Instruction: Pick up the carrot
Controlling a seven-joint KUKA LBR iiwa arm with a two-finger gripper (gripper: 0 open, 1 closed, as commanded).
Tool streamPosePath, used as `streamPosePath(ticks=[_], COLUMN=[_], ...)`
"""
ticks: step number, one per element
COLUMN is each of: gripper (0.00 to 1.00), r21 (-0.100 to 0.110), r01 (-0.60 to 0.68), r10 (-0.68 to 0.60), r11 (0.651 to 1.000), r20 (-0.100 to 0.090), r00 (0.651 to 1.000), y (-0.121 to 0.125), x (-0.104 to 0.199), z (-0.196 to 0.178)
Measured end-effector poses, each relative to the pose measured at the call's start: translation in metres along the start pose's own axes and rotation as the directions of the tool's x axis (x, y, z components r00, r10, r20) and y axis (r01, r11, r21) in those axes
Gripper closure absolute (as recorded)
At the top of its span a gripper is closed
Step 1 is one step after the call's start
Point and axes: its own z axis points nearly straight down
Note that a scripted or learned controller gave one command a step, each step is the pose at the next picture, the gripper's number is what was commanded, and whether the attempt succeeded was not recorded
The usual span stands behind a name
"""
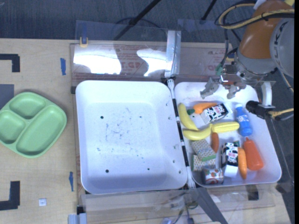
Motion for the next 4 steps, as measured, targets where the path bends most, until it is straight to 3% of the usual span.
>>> streamPosePath(ticks=[1,2,3,4], gripper=[0.00,0.00,0.00,0.00], r21=[-0.006,-0.004,-0.010,-0.005], r01=[0.118,0.269,0.316,0.365], r10=[-0.118,-0.269,-0.316,-0.365], r11=[0.993,0.963,0.949,0.931], r20=[0.003,0.002,0.006,0.003], r00=[0.993,0.963,0.949,0.931], y=[0.022,-0.028,0.004,-0.048], x=[-0.004,0.030,-0.004,0.026], z=[0.097,0.005,0.103,0.005])
